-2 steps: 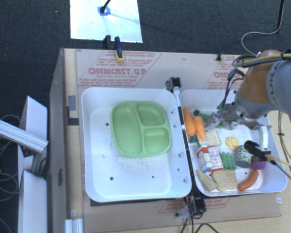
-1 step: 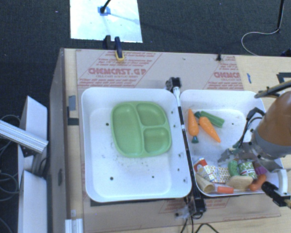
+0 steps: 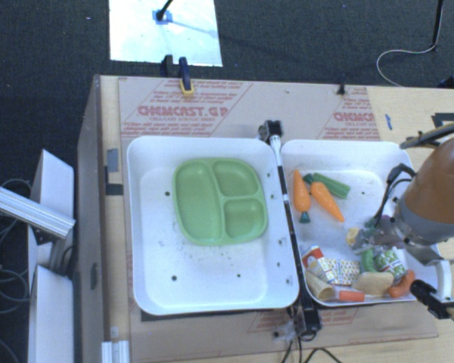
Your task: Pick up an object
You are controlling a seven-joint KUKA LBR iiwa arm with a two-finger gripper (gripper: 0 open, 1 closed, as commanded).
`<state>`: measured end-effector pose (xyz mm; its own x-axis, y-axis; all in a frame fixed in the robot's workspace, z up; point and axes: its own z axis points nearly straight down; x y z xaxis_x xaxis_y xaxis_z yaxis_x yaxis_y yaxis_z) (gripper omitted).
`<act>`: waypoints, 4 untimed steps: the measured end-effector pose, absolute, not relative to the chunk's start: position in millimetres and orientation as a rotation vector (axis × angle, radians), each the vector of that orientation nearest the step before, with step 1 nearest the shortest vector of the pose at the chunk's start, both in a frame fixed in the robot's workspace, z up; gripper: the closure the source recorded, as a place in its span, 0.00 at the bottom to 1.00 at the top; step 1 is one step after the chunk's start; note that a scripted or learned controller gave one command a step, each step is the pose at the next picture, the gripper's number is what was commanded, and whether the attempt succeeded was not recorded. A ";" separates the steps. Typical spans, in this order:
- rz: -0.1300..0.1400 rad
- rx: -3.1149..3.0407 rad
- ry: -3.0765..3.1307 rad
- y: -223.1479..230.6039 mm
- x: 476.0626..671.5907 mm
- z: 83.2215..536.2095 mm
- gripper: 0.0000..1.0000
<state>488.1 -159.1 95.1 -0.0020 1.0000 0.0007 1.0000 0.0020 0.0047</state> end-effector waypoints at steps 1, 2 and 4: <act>0.005 2.215 2.225 -74.9 487.6 184.8 1.00; 0.005 2.214 2.224 -52.0 487.8 247.4 1.00; -0.004 2.223 2.222 -115.6 485.3 135.7 0.00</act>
